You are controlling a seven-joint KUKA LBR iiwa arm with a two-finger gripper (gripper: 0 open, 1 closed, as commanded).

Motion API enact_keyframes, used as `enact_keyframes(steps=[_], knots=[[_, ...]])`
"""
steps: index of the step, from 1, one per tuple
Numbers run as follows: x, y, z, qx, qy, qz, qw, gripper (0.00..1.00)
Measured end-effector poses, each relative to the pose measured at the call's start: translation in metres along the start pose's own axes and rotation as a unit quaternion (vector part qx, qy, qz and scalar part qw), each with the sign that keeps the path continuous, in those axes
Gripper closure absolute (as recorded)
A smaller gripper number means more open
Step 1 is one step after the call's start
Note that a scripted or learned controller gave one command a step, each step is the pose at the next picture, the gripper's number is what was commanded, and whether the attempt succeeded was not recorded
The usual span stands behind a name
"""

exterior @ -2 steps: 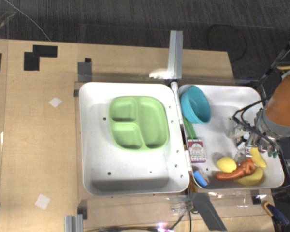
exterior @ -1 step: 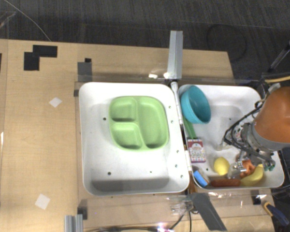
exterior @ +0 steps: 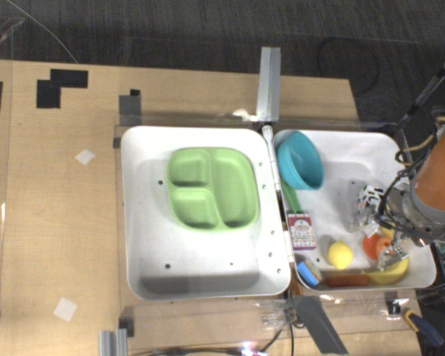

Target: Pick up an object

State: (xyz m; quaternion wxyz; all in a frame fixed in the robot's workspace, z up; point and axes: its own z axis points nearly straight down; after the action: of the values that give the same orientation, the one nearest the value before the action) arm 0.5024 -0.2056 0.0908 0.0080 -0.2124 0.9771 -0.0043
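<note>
Looking left to right, you have a green tray (exterior: 211, 188) in the left bin (exterior: 144, 273); the right bin (exterior: 341, 150) holds a teal bowl (exterior: 300, 162), a card box (exterior: 301, 231), a lemon (exterior: 340, 255) and a banana (exterior: 389, 273). Your gripper (exterior: 386, 247) hovers low over the near right corner. Whether it is apart or together, I cannot tell. Nothing looks lifted yet.

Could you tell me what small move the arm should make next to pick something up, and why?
Probably a short straight descent. The hand sits low in the right bin, over an orange object beside the yellow banana-like piece. The yellow ball lies apart to its left, so the orange object looks like the nearest target.
</note>
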Motion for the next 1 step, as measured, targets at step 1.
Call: enact_keyframes(steps=[1], knots=[[-0.0738, -0.0212, 0.0032, -0.002, 0.0, 0.053, 0.9986, 0.0]])
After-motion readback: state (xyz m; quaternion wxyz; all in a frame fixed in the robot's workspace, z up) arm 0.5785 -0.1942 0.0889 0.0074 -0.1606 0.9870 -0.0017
